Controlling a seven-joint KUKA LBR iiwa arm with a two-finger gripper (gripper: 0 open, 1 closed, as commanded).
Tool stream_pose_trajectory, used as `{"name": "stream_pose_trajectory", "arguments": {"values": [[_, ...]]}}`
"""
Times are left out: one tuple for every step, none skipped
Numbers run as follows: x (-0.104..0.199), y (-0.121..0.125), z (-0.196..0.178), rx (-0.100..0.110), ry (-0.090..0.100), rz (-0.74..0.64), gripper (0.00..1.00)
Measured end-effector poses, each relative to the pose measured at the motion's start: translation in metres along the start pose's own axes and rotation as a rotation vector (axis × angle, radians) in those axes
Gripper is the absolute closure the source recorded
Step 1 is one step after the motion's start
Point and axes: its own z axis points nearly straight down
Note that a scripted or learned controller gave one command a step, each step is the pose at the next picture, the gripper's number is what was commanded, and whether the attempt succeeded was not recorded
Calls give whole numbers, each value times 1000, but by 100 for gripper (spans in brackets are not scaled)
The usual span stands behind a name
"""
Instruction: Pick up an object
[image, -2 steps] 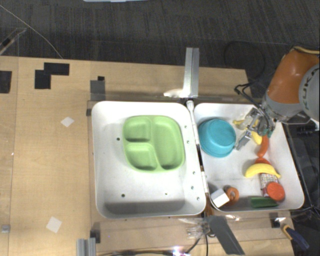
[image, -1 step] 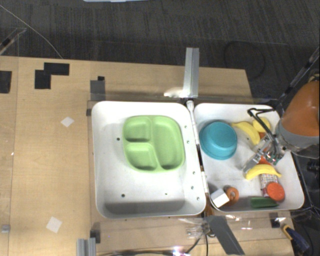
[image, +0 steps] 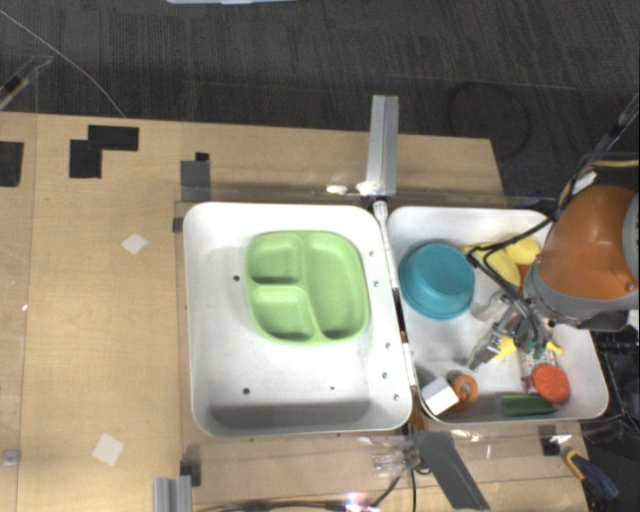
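Two white bins side by side on the bench (image: 90, 330). Left bin (image: 215, 300) holds a green divided tray (image: 305, 285), lying flat near the middle. Right bin (image: 435, 345) has a teal bowl (image: 437, 280) at its upper left, a yellow object (image: 512, 262) behind it, an orange ball (image: 550, 382) and dark green bar (image: 527, 404) at the lower right, and a small white block (image: 440, 398) touching an orange-brown piece (image: 464, 386) near the front edge. Arm (image: 592, 250) reaches in from right; hand (image: 512, 338) hangs low over right bin's middle, just beside the ball. Cannot tell hand state: wires and clutter hide it. No object seen held.
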Motion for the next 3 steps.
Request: {"name": "stream_pose_trajectory", "arguments": {"values": [[-5,2,-14,-4,-17,-3,100],[47,52,-127,-3,0,-53,100],[105,123,-99,-1,10,-8,100]]}}
